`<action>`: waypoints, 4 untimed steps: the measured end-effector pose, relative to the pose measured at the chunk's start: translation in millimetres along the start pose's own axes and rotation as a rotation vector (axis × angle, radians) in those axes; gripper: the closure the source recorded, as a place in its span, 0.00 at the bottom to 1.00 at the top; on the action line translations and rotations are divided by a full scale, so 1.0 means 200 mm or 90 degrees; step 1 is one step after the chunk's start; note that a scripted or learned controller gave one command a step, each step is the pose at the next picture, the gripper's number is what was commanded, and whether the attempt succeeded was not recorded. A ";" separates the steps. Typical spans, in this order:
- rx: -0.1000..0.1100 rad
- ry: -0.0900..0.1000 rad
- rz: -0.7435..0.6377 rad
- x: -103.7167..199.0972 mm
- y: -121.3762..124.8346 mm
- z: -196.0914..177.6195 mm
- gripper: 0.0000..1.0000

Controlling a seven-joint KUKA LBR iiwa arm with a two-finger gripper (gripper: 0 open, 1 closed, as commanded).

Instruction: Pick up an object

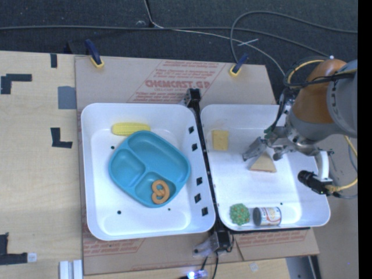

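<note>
My gripper hangs over the right bin, its fingers spread open just above and to the left of a tan wedge-shaped piece. Nothing sits between the fingers. A yellow cracker square lies at the bin's upper left. Along the bin's front edge rest a green broccoli-like ball and a small can on its side.
The left bin holds a blue divided plate with an orange pretzel in its lower compartment, and a yellow corn cob behind the plate. A black clip strip runs between the bins. The arm's body looms over the right bin's far right.
</note>
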State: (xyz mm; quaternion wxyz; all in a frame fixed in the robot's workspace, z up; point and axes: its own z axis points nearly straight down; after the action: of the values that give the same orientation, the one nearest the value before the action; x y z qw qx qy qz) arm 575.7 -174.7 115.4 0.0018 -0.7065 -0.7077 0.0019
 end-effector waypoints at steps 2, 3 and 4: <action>-0.006 -0.001 0.000 0.00 0.06 -0.32 1.00; -0.007 -0.001 0.000 0.00 0.07 -0.64 1.00; -0.005 -0.001 0.000 0.00 0.07 -0.85 1.00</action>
State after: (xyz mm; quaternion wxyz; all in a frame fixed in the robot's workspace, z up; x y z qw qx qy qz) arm 591.0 -173.8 285.7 -0.0016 -0.7065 -0.7077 -0.0007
